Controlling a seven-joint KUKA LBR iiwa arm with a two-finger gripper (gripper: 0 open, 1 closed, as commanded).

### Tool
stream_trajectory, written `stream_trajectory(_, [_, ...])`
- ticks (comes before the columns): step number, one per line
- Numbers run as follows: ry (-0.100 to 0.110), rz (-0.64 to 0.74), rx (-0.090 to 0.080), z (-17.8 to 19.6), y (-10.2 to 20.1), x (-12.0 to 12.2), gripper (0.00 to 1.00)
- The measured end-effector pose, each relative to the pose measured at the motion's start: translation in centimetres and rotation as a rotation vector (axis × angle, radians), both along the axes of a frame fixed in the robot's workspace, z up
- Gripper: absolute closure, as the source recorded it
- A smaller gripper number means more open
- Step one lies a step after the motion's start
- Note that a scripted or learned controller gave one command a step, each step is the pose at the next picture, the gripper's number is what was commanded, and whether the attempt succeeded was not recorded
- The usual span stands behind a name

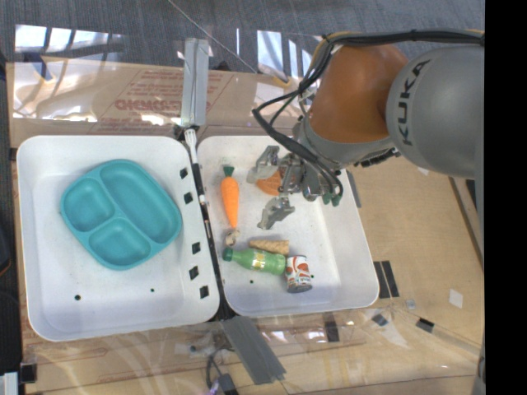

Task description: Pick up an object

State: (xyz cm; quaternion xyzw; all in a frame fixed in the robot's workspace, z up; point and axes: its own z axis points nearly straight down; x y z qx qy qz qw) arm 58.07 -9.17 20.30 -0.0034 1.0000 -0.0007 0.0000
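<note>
Orange item (268,185): a flat, wedge-like piece lay in the far half of the right bin (354,245), directly between the gripper's (271,188) two grey fingers, one finger (265,164) on its far side and one (276,212) on its near side. Its form was too hidden to name more exactly; its long axis appeared to run roughly left to right. The fingers stood fairly wide apart, bracketing the piece without clearly pinching it.

Nearest the camera in the right bin: a small red-and-white can (298,273) on its side, touching the base end of a green bottle (256,260) that lay with its long axis left to right, cap toward the divider. Just beyond the bottle lay a tan cone-shaped piece (270,244). A carrot (230,200) lay along the bin's left wall, green top pointing away from the camera. Open white floor remained along the right wall.

Left bin (41,303): a teal compartment plate (120,212), set at a slant, with bare floor near the front edge.

Farthest: the arm (387,97), with its orange band, reached in from the right.
</note>
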Motion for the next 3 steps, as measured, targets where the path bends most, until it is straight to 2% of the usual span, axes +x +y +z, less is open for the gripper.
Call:
stream_trajectory(1, [-0.012, 0.031, 0.000, -9.6, -0.3, 4.1, 0.00])
stream_trajectory(2, [-0.005, -0.107, 0.001, -11.0, -0.6, 5.4, 0.00])
stream_trajectory(3, [-0.015, -0.101, -0.003, -9.6, -0.6, 5.7, 1.00])
